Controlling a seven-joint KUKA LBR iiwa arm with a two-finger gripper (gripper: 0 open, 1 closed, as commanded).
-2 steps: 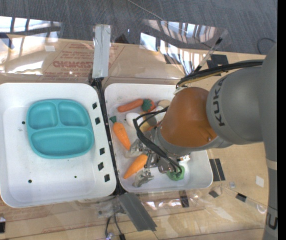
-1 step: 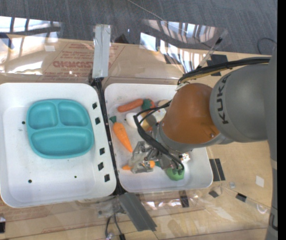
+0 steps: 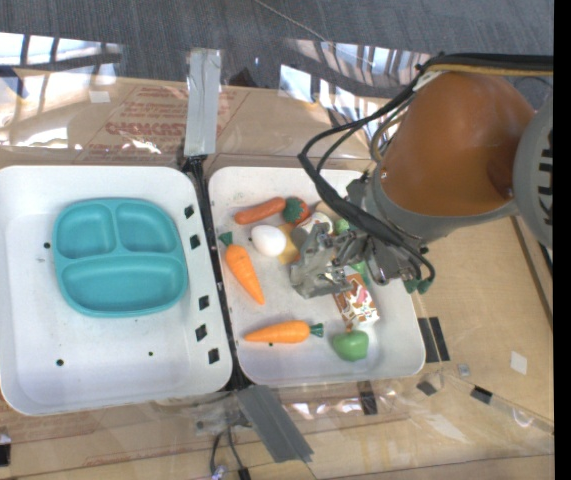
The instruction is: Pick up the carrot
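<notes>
Three carrots are lying in the right bin [image 3: 265,368]: one carrot [image 3: 245,273] just left of the gripper [image 3: 317,264], pointing near-right; another [image 3: 261,211] far-left; a third [image 3: 283,334] near; whether the fingers are spread cannot be told.

I see shiny, smooth plastic carrots [image 3: 245,273] just left of my bare grey metal gripper [image 3: 315,268]. The teal tray [image 3: 120,256] farther left looks matt plastic. The bins [image 3: 25,358] look smooth white.
</notes>
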